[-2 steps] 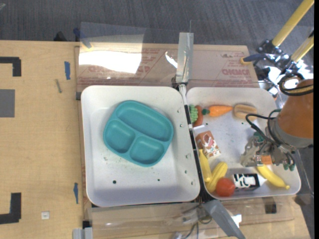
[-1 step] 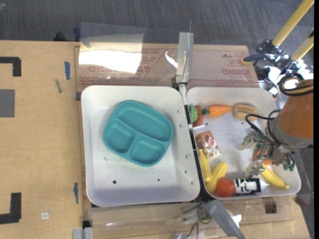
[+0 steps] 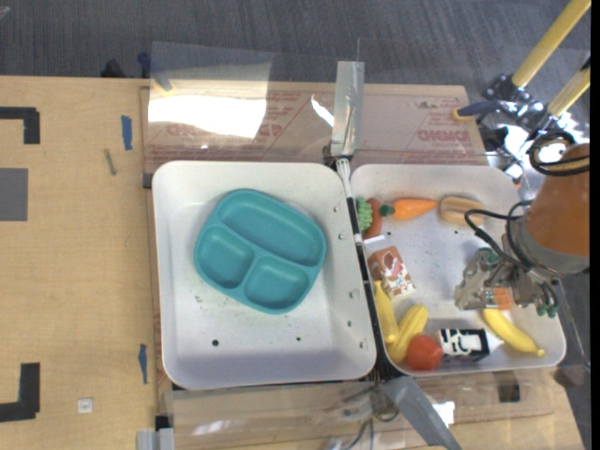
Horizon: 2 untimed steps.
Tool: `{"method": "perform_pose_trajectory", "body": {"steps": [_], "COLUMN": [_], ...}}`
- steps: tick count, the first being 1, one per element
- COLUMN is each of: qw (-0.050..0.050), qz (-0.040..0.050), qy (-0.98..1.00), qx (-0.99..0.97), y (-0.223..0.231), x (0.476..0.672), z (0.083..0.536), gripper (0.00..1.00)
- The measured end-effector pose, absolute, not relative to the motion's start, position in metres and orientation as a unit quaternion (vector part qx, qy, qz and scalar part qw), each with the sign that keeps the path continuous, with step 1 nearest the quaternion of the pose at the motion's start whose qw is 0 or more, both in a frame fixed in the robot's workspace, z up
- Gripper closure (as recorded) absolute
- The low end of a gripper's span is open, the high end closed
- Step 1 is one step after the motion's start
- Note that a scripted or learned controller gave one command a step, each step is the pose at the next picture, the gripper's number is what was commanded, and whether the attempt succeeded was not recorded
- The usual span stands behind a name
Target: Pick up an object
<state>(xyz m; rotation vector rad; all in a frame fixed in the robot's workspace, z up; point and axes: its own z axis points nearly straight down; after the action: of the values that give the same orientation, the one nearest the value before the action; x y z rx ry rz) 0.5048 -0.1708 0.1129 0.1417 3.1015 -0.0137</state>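
Observation:
My gripper (image 3: 489, 289) hangs low over the right side of the right bin (image 3: 441, 178), below the arm's orange band (image 3: 562, 218). A small orange patch shows at the gripper's tip, too blurred to name. Just below it lies a yellow banana (image 3: 514, 334). A black and white carton (image 3: 464, 342) and a red tomato (image 3: 424, 352) sit near the bin's front wall. A second yellow fruit (image 3: 398, 322) lies against the left wall. A snack packet (image 3: 391, 271) lies in the middle left. At the back rest a carrot (image 3: 409, 209) and a tan bun (image 3: 459, 209).
The left bin (image 3: 178, 279) holds a teal divided plate (image 3: 261, 249). A green and red item (image 3: 364, 216) sits at the right bin's back left corner. A clear upright panel (image 3: 347, 111) stands behind the two bins. Yellow poles (image 3: 558, 26) rise at the far right.

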Motion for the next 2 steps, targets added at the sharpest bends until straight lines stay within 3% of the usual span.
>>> {"method": "perform_pose_trajectory", "body": {"steps": [1, 2], "qw": [0.007, 0.008], "qz": [-0.0013, 0.0003], "qy": [1.0, 1.0], "qx": [-0.026, -0.017], "y": [-0.223, -0.128], "x": [0.486, 0.503], "z": [0.09, 0.172], "gripper": [1.0, 1.0]}}
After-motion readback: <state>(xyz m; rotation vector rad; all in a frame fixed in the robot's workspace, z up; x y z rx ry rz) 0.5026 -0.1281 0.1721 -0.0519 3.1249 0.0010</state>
